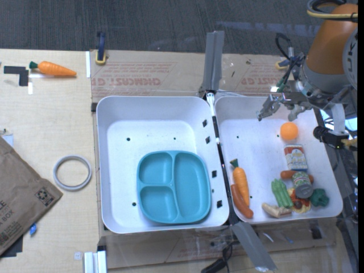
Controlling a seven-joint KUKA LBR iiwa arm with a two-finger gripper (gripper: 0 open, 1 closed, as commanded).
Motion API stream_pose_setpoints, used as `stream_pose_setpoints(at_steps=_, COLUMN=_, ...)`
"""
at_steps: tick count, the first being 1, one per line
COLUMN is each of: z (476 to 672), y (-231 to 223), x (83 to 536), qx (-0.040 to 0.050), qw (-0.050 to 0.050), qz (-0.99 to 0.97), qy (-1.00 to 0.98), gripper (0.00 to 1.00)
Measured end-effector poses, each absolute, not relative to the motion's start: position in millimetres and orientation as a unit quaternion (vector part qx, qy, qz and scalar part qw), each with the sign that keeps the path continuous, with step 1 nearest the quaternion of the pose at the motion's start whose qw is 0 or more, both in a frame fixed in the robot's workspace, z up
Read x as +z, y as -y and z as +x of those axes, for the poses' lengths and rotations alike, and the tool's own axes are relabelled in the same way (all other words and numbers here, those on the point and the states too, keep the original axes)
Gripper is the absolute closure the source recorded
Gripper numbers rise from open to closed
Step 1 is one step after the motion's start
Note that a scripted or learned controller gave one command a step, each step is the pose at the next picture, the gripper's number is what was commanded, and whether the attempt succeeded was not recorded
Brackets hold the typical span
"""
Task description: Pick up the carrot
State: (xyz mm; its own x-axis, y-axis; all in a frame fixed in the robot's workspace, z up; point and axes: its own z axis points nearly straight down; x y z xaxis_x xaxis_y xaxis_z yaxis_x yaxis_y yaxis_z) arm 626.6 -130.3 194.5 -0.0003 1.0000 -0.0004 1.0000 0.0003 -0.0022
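A carrot (240, 181) with a green top lies against the left wall of the right bin (256, 147), pointing toward the front. A red sausage-like toy (242, 205) touches its lower end. My gripper (280, 112) hangs over the bin's far right corner, well behind and to the right of the carrot. Its two fingers are spread open with nothing between them. A second carrot (54, 69) rests on the bench at the far left, outside both bins.
An orange ball (289, 131), a small can (296, 157), green beans (280, 192) and other toy foods crowd the right bin's right and front side. The left bin (114, 152) holds a teal divided plate (173, 186). A tape ring (72, 171) and cardboard (20, 192) lie left.
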Motion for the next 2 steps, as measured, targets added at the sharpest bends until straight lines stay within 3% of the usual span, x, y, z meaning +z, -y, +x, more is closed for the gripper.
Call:
stream_pose_setpoints(at_steps=1, z=628.0, y=199.5, x=153.2, qx=0.0006, qw=0.0, qz=-0.623, qy=0.782, gripper=0.0)
stream_pose_setpoints(at_steps=2, z=628.1, y=199.5, x=153.2, qx=0.0005, qw=0.0, qz=-0.623, qy=0.782, gripper=0.0)
